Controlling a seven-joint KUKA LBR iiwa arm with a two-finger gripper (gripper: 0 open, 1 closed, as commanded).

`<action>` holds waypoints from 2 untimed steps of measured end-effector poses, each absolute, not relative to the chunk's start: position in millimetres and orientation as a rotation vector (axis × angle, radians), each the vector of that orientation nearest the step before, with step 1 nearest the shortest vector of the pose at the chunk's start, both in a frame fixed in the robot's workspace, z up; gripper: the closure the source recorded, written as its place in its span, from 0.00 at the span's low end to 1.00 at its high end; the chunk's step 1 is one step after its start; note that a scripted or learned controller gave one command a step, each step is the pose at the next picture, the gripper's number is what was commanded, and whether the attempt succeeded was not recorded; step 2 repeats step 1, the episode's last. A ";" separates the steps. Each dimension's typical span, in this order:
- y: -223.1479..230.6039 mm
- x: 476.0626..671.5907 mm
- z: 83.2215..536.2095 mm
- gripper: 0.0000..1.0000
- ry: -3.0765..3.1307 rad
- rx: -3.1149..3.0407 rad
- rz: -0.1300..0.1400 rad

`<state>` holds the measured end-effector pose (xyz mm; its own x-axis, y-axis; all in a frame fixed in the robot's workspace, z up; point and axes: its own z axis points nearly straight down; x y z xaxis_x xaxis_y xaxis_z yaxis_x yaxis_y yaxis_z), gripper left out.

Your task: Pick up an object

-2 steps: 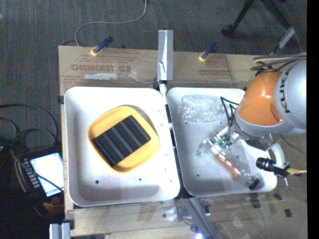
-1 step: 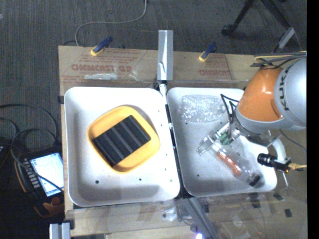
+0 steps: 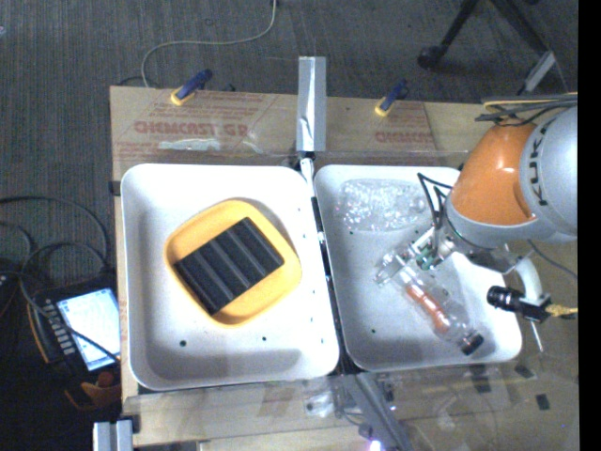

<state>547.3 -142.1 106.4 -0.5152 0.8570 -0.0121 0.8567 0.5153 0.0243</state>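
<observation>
A yellow sponge-like block with a black ridged top lies in the middle of the left bin. In the right bin, a crumpled clear plastic piece rests at the far side. A clear tube with an orange inside and a black cap lies slantwise toward the near right corner. My gripper hangs low over the middle of the right bin, just above the upper end of the tube. The orange-banded wrist is behind it.
Two blue clamps hold the cardboard at the bench's far edge. A metal post stands between the bins at the back. Cables run from the arm over the right bin's right rim.
</observation>
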 end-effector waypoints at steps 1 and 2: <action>-57.7 600.1 183.6 1.00 2.790 1.444 0.001; -57.7 600.1 183.6 1.00 2.790 1.444 0.001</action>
